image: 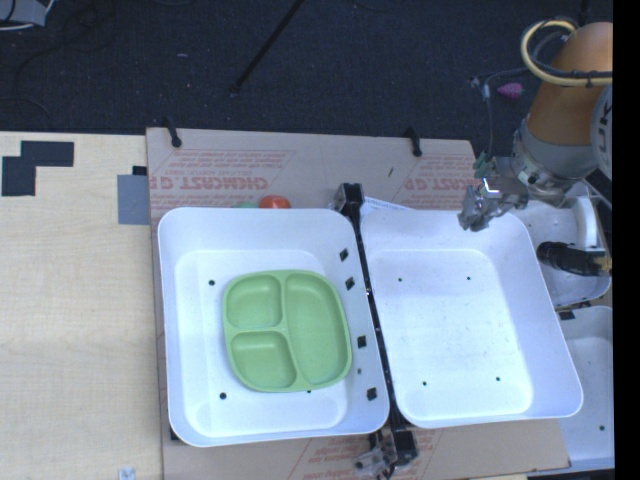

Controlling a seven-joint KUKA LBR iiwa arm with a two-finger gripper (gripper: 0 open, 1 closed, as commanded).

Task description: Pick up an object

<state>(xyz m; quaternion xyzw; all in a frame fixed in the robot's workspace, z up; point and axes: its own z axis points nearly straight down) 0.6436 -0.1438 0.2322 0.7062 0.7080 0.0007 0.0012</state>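
Note:
A green divided plate [287, 330] lies flat in the left white bin [190, 258], a little right of its middle. The arm comes in from the upper right, and its gripper [478, 211] hangs over the back right corner of the right white bin [470, 318]. The gripper is small and dark against the bin rim, and I see nothing held in it. It is far from the plate, with the divider between the two bins lying between them.
A small red and green object [268, 203] sits on the cardboard just behind the left bin's back rim. Black clips [352, 200] join the bins along the middle. Cables and white hardware [575, 258] crowd the right side.

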